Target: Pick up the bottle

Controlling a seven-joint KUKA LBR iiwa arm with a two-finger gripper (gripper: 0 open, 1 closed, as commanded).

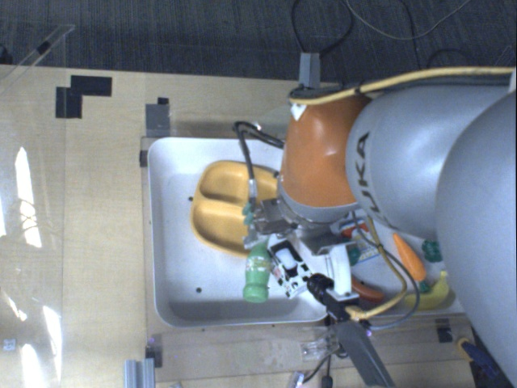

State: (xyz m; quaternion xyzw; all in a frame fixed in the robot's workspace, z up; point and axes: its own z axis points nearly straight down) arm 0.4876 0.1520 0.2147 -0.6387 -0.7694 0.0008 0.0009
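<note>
Bottle may slip or roll: the arm hides its gripper, so I cannot tell its hold; in the white bin, a yellow lump sits just beside the small green bottle near the front wall

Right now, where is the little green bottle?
In the camera view, the small green plastic bottle sits in the shallow white bin on the picture's left, near its front wall, just below the yellow rounded lump.
</note>
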